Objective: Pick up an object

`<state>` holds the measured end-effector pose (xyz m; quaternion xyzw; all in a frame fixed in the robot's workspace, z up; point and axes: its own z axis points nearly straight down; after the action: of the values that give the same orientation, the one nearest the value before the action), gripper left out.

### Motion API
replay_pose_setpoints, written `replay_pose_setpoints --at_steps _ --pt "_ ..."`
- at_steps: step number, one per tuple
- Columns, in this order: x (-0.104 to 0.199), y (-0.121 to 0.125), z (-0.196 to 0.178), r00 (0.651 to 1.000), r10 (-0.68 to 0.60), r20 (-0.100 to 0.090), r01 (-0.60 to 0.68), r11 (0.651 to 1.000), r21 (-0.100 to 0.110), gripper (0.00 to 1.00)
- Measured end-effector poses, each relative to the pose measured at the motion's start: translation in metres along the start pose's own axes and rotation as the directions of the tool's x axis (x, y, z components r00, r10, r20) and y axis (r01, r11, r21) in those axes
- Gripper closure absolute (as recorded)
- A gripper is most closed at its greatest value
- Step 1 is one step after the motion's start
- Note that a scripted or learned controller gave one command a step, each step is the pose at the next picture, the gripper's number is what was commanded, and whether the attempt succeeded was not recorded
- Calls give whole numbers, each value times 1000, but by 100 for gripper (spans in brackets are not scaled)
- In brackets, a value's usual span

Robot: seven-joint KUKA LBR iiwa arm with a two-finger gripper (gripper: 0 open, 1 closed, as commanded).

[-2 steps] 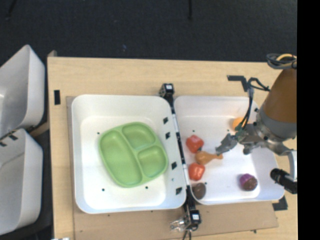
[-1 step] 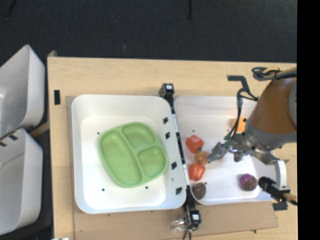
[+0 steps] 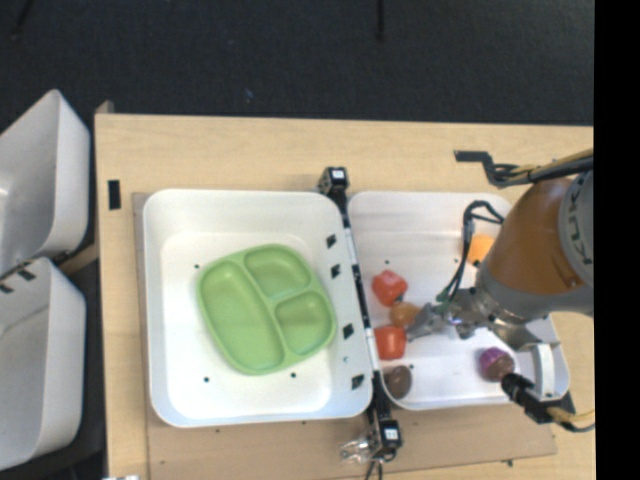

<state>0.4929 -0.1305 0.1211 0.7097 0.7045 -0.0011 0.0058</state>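
Observation:
The right bin holds several small objects. A red piece lies near its left wall, with a tan-orange piece just below it and a second red piece under that. A dark brown ball rests at the bin's front left corner. A purple ball sits toward the front right, and an orange piece peeks out behind the arm. My gripper is low in the bin, pointing left, right beside the tan-orange piece and the lower red piece.
The left bin carries a green divided plate. A black-clipped divider separates the bins. My arm's orange band covers the right bin's right half. A cable and white bracket hang over the bin's front right corner.

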Motion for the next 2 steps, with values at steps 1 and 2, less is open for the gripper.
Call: replay_pose_setpoints --at_steps 1,2 --pt "1 0 -10 1000 5 -6 -5 1000 3 100" --pt "2 0 -53 1000 -7 -8 7 1000 2 100"
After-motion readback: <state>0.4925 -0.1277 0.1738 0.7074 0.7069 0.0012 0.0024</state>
